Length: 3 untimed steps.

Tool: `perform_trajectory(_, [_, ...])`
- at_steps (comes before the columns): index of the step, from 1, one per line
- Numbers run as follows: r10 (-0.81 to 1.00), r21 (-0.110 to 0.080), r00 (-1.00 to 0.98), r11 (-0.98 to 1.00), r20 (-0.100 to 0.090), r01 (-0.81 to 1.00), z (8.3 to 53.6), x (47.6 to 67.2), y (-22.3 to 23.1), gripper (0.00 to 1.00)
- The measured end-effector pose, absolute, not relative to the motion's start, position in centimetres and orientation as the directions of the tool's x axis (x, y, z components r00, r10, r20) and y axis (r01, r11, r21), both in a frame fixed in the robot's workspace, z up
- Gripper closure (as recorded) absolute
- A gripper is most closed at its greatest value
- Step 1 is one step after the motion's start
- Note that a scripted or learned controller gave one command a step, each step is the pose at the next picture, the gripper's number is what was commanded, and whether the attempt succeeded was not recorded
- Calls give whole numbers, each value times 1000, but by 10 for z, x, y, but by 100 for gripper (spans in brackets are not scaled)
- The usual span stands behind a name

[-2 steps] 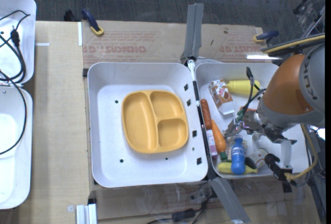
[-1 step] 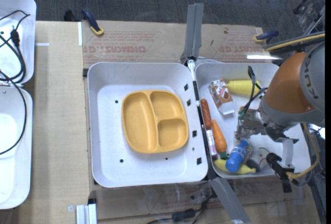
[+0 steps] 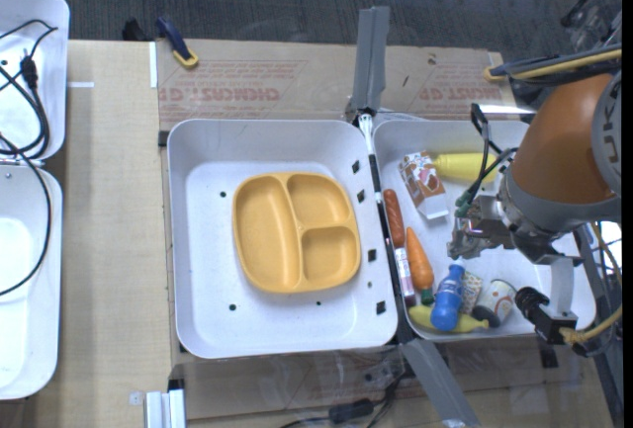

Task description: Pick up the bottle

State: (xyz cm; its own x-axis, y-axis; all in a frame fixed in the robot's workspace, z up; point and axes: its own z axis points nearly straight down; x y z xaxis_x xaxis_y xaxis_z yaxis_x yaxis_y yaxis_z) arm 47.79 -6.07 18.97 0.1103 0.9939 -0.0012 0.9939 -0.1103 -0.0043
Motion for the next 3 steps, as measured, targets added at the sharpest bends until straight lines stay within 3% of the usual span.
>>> perform_trajectory(1, [994, -4, 111, -111, -1, 994, 190, 478, -61, 0])
perform_trajectory(2, [1000, -3, -27, 27, -3, 1000, 296, 479, -25, 0])
perform_trajectory(3, [1000, -6, 3, -3, -1, 1000, 189, 477, -40, 0])
